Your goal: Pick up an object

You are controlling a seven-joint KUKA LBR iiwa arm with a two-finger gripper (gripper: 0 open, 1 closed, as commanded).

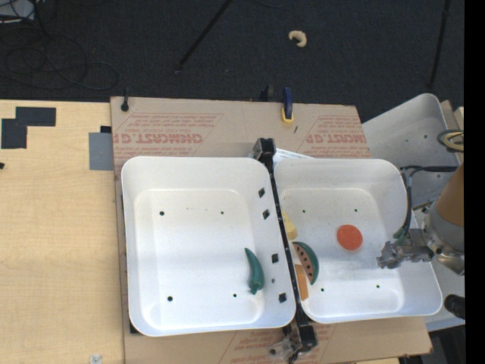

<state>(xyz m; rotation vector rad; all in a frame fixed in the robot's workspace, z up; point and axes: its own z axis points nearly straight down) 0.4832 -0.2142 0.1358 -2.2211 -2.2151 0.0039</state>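
1. The grey arm reaches in from the right edge, its two-finger gripper [390, 255] low over the right shallow white bin [379, 174], near that bin's right wall.
2. Whether the gripper is parted or closed cannot be told; nothing shows between its tips.
3. A flat round orange-red disc [349, 237] lies on the right bin's floor, near the gripper, to its left and slightly farther back.
4. A slender teal curved object [254, 271] lies in the left white bin [189, 174], its long axis running near to far.

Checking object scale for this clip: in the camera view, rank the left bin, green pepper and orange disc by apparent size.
1. Left bin
2. Green pepper
3. Orange disc
The pepper is longer but thinner, so ranks 2 and 3 are close.
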